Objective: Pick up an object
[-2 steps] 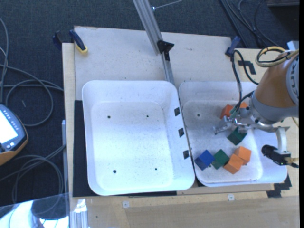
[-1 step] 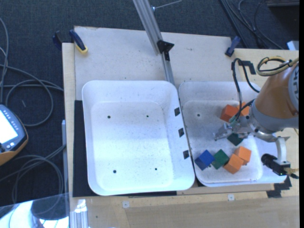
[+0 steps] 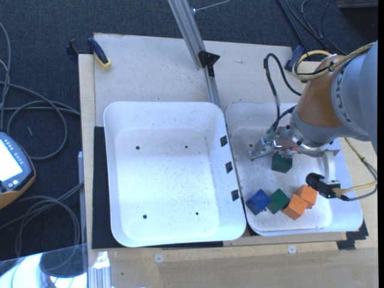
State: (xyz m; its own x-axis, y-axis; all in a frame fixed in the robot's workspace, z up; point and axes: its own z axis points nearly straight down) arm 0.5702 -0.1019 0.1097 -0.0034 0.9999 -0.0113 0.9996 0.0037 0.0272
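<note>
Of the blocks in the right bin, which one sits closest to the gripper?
The dark green block, directly beneath the gripper and apart from the others. The blue block, lighter green block and orange block cluster at the bin's near edge.

Four small blocks are seen in the right bin (image 3: 240, 125). A dark green block (image 3: 281, 162) lies near the bin's middle, apart from the others, just beneath the pincer (image 3: 277, 151); whether it is gripped cannot be told. Three more are clustered along the bin's near edge: a blue block (image 3: 258, 201) toward the left, a green block (image 3: 278, 200) touching it on the right, and an orange block (image 3: 299, 201), seemingly two cubes joined, beside the green one.
</note>
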